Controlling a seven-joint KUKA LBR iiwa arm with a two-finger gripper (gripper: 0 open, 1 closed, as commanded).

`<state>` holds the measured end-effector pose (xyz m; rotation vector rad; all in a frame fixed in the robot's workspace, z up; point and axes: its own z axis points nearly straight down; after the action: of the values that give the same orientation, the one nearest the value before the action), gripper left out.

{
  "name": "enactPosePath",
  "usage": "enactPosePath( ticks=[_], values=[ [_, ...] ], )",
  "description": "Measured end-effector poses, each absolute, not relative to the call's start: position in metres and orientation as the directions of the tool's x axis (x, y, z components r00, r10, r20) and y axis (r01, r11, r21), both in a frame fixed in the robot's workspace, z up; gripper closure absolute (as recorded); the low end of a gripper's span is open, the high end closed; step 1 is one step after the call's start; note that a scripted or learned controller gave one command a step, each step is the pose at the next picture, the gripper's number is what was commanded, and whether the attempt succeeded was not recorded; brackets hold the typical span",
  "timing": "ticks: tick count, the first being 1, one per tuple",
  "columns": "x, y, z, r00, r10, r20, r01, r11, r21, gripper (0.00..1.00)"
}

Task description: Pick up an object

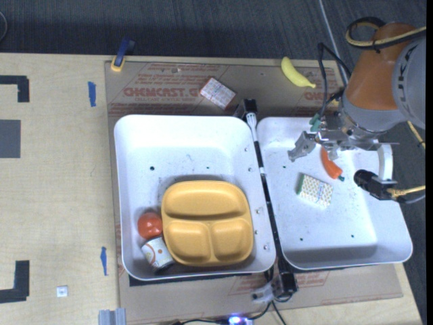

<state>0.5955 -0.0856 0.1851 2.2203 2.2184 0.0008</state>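
My gripper (315,152) hangs over the far part of the right bin (379,249), open, with one grey finger (298,149) reaching left. A small orange carrot-like piece (331,164) with a green tip lies on the bin floor just below and right of the gripper; it is not clearly between the fingers. A white and green speckled pad (315,190) lies a little nearer the front. In the left bin (135,141) sit a yellow compartment tray (206,221), a red ball (149,224) and a small white and orange can (157,252).
A yellow banana (296,72) and a small patterned card pack (216,92) lie on the cardboard behind the bins. A black cable plug (373,181) from the arm hangs over the right bin's right side. A blue clamp (122,53) grips the board's far left corner.
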Motion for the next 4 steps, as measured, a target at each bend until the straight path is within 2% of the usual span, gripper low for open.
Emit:
enactPosePath(
  ticks=[1,2,3,4],
  values=[
    [0.562,-0.106,0.090,0.002,1.000,-0.008,1.000,-0.002,0.017,0.00],
    [0.564,-0.106,0.101,0.003,1.000,-0.008,1.000,-0.003,0.021,1.00],
    [0.584,-0.043,0.185,-0.002,1.000,0.001,1.000,0.002,0.001,1.00],
    [0.584,-0.043,0.185,-0.002,1.000,0.000,1.000,0.002,0.000,0.00]
  ],
)
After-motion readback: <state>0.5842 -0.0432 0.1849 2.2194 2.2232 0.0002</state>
